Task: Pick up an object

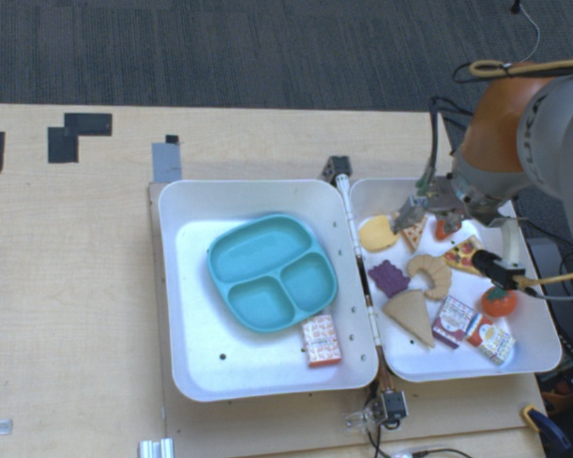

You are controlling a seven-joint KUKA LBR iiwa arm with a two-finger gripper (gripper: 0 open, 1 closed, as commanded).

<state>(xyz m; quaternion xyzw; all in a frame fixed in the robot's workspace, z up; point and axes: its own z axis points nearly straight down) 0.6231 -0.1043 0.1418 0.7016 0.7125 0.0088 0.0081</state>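
The table's (72, 278) front edge lies nearest the camera. The tool (426, 207) hangs low over the far side of the right bin (544, 355), just above the pizza slice (413, 233) and lemon (378, 233); its opening cannot be told. Nothing looks lifted yet. The left bin (175, 274) holds a blue tray (272, 271).

Small toy foods (429, 277) jumbled in right bin (544, 355), croissant, tomato, cartons
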